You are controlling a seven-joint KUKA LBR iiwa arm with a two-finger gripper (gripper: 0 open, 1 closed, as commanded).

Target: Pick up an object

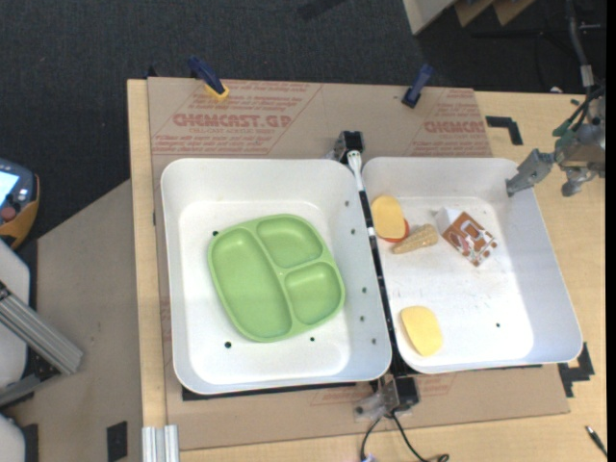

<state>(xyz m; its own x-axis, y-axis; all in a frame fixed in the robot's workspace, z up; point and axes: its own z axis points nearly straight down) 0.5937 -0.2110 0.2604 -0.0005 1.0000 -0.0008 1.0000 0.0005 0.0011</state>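
The right bin (539, 287) holds several small items. An orange-yellow oval piece (389, 218) lies near its left wall, with a tan wedge (416, 241) just below it. A brown and white packet (469, 237) lies near the bin's middle, and a pale yellow piece (421, 330) sits toward the front. My gripper (551, 179) hangs over the bin's far right corner, well to the right of the packet. Its two fingers are spread open with nothing between them.
The left bin (183, 258) holds a green divided tray (277, 277). Both bins rest on a cardboard sheet (289, 114) held by blue clamps (210, 80) at the back edge. A black hinge strip (371, 248) runs between the bins.
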